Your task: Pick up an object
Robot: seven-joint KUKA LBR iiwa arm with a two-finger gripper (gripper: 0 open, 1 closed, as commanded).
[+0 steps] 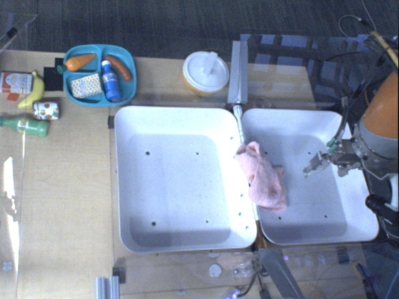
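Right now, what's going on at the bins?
The arm reaches in from the right, and its gripper hangs over the right bin, holding nothing. A crumpled pink cloth lies at that bin's left side, against the divider next to the left bin; the gripper is apart from it, to its right. No pick has happened yet. On the bench beyond the bins sit a blue divided tray of toy food and a white lidded cup.

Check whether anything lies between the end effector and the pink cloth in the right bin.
Nothing visible does. The end effector hovers over the right bin, right of the cloth, which lies against the bin's left wall. Between them is bare bin floor.
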